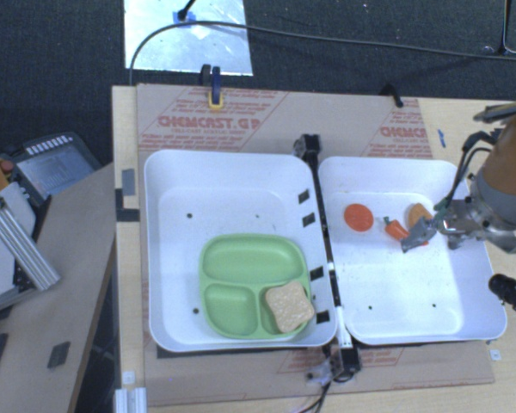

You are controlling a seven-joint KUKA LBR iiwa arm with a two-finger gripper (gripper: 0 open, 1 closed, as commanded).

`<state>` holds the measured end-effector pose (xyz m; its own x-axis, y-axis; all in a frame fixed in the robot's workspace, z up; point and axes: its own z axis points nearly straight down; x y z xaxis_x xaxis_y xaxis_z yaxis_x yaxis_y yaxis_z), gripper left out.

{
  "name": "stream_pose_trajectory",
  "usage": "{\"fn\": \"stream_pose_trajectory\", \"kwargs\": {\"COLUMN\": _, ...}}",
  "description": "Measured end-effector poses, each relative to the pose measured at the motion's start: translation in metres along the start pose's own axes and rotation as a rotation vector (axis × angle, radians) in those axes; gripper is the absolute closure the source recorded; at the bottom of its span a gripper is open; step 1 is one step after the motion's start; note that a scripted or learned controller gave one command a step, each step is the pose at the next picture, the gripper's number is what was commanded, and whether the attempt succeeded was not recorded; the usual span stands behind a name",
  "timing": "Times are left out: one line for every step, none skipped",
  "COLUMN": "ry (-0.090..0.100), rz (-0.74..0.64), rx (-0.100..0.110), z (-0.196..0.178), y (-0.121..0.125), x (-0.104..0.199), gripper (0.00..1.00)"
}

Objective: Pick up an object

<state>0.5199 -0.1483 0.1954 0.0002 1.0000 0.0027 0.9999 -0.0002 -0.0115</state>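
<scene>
Hovering over the right bin (pixel 464 317) on the cardboard-topped bench (pixel 344 114), the hand (pixel 415 237), grip state unclear.

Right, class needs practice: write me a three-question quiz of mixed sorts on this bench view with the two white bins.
1. True or false: the green divided plate sits in the left bin.
2. Which compartment of that plate holds the slice of bread? A) the large top one B) lower left C) lower right
3. Fill in: the orange-red round object lies in the ___ bin, near the gripper.

Key: 1 true; 2 C; 3 right.
</scene>
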Motion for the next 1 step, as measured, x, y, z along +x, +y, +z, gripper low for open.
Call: {"fn": "stream_pose_trajectory", "kwargs": {"ry": -0.003, "rz": -0.003, "rx": -0.013, "z": -0.0063, "y": 0.0030, "x": 0.0003, "gripper": 0.00}}
